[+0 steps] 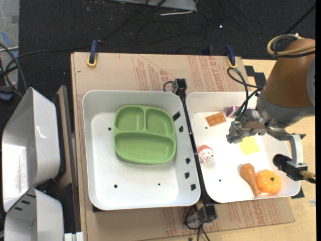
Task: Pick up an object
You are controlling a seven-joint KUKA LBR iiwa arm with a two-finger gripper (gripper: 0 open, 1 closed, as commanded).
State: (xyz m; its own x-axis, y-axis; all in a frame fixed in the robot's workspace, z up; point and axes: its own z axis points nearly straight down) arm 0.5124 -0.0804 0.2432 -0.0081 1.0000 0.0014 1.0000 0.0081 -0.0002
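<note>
The left white bin [95, 134] holds a green divided plate [145, 134] with three compartments, lying flat toward the bin's far side. In the right white bin [220, 190], going left to right, lie a small pink-and-white toy [205, 154] near the dividing wall, an orange waffle-like cracker [216, 119] toward the far side, a yellow square piece [250, 146], a tan drumstick [249, 177] and an orange pumpkin [269, 182] touching it near the front edge. The gripper [237, 133] hangs over the right bin, just beside the yellow square's far-left corner and right of the cracker; whether its fingers are apart or closed cannot be told, and nothing is seen held. Reversed red lettering on the cardboard beneath is unreadable.
</note>
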